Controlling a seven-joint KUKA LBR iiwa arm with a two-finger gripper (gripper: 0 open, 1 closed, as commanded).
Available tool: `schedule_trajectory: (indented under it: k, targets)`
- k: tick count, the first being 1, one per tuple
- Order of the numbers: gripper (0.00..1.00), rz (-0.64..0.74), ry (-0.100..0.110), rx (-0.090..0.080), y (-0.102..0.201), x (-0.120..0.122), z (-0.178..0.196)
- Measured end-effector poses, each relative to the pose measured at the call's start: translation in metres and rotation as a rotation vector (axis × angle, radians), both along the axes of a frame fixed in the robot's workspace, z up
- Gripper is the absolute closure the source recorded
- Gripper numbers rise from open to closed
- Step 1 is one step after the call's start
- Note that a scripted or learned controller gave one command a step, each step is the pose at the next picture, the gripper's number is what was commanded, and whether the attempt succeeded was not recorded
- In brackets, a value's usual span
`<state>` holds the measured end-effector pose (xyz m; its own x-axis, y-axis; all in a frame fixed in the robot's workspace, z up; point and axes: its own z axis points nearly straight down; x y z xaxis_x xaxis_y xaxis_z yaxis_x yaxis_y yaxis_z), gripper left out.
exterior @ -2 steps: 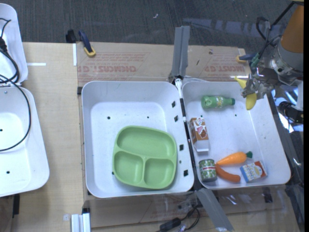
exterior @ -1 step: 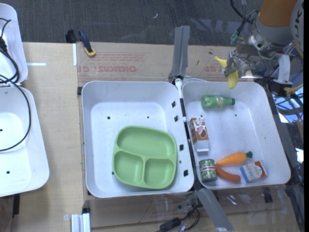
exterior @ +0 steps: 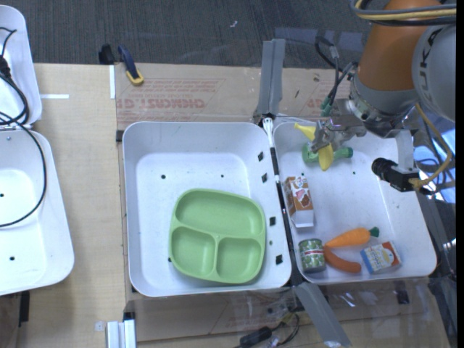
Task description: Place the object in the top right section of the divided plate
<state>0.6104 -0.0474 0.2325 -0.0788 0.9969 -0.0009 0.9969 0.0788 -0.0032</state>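
A green divided plate (exterior: 217, 235) lies in the left bin (exterior: 145, 165), toward its front. It has one large section at the back and two smaller ones in front. In the right bin (exterior: 406, 216), near the back left corner, sits a yellow and green toy (exterior: 325, 156). My gripper (exterior: 328, 138) is directly over that toy and hides its middle, so I cannot see whether it touches the toy. The arm's orange band (exterior: 395, 38) rises behind it at the upper right.
The right bin also holds a small carton (exterior: 299, 201), a green can (exterior: 312, 254), an orange carrot (exterior: 351, 238), an orange sausage-like piece (exterior: 342, 262) and a small colourful box (exterior: 380, 257). A grey divider (exterior: 272, 85) stands between the bins. White equipment with black cables (exterior: 18, 158) lies at the far left.
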Motion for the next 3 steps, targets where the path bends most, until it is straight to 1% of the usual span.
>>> schedule_trajectory:
  k: [1, 2, 3]
  targets:
    - [1.00, -0.138, 0.001, -0.001, 0.065, -0.068, 0.025]
    - [1.00, -0.353, -0.002, -0.002, 0.078, -0.093, 0.096]
    - [1.00, -0.198, 0.001, -0.002, 0.076, -0.133, 0.079]
